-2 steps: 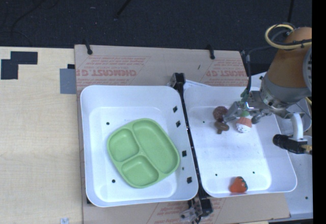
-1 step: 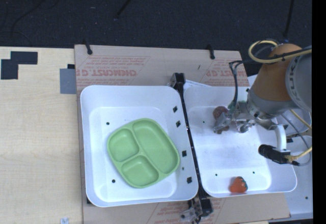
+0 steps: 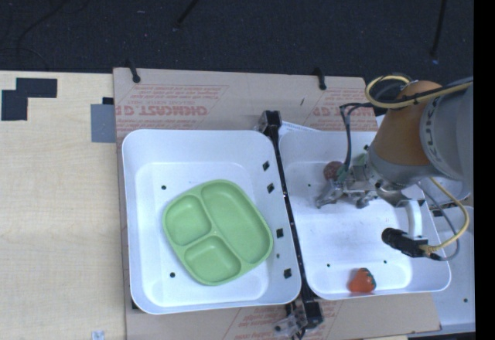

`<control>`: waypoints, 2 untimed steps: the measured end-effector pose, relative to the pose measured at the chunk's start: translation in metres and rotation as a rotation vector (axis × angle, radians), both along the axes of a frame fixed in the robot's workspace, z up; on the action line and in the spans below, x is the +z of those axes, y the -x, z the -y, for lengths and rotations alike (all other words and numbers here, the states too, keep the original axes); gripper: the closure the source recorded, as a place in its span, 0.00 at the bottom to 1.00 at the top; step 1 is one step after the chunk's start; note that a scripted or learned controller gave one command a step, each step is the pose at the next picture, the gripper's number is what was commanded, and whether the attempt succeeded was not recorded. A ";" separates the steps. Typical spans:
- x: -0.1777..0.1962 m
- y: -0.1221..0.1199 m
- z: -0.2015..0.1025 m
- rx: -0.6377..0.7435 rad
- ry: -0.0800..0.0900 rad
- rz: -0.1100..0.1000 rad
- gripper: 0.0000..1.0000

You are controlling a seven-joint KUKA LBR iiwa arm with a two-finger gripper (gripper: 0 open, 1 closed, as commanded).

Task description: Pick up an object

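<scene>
small round red-orange toy (image 3: 361,281) in the smooth white plastic right bin (image 3: 433,278), metal two-finger gripper (image 3: 332,195) low nearby, its grip hard to tell

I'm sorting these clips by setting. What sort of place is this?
Probably a robotics lab bench: a grey arm reaches over two white bins, one holding a green divided plate, with cables on the dark floor behind.

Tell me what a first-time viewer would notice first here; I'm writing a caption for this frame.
The light green plastic divided plate stands out most, lying tilted in the left shallow white bin. Next comes the grey arm with the orange band, reaching from the right into the right shallow white bin, its gripper low beside a small reddish-brown object. A small orange-red object lies near that bin's front edge.
</scene>
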State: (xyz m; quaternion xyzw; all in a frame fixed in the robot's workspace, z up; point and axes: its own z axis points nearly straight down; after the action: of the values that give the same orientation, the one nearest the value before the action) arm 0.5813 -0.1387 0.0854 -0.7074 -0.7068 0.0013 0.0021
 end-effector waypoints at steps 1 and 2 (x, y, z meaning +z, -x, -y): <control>0.012 0.000 0.001 -0.003 0.000 0.001 1.00; 0.055 -0.001 -0.002 0.001 0.001 0.005 1.00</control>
State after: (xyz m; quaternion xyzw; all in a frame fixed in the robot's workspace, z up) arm 0.5827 -0.1362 0.1405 -0.7069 -0.7073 -0.0001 0.0001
